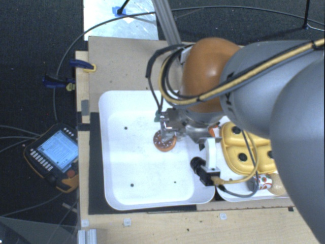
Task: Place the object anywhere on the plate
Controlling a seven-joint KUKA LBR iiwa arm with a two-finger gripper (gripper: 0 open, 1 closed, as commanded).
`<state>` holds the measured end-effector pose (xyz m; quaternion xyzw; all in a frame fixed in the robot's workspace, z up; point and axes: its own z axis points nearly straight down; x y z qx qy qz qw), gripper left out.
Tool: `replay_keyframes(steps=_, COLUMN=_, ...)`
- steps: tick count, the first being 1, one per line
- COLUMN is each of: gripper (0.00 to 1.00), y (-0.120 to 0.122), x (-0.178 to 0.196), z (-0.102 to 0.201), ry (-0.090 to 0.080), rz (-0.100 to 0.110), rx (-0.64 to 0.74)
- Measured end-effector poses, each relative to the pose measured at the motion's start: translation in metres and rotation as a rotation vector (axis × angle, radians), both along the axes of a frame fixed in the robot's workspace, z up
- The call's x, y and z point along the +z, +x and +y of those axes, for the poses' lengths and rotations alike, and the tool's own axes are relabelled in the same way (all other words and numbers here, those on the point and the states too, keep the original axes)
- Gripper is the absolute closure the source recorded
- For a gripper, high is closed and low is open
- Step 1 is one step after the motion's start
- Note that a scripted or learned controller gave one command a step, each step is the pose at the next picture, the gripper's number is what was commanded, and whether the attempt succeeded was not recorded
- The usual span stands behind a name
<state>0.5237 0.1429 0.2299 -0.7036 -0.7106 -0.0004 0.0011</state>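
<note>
Cardboard-brown board covers the counter (pixel 122 70), and two shallow white bins sit side by side on it. The left bin (pixel 122 182) is mostly bare white plastic with a few small dark spots on its floor, and a black strip runs along its left and lower outer edges. Near the bin's upper right part lies a small round brownish object (pixel 165 142) with a paler top, resting on the bin floor. The pincer (pixel 167 126) hangs right over it, its metal tip just above or touching the object, though from this angle I cannot tell how wide it stands or whether it has any grip on the piece. The grey arm (pixel 284 100) comes in from the right, its orange band (pixel 205 67) bulging above the wrist, with black and yellow cables looped around it. The right bin (pixel 238 197) is largely hidden under the arm; a yellow moulded plate (pixel 244 149) with raised sections shows there, well apart from the object. Off the counter's left side the floor is dark carpet (pixel 35 34), strewn with thin cables, and a handheld control pendant (pixel 53 154) with a lit screen lies there. Blue clamps (pixel 63 80) grip the counter's left edge, and a pale glossy sheet (pixel 119 14) lies beyond its far end.
</note>
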Motion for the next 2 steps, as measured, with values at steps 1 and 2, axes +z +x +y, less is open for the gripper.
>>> replay_keyframes(steps=1, gripper=1.0, y=-0.0021, x=0.0036, z=0.0116, ry=-0.001, rz=-0.001, rx=-0.002)
replay_keyframes(steps=2, gripper=0.0, y=-0.002, x=0.0037, z=0.0112, ry=-0.001, rz=-0.001, rx=-0.004)
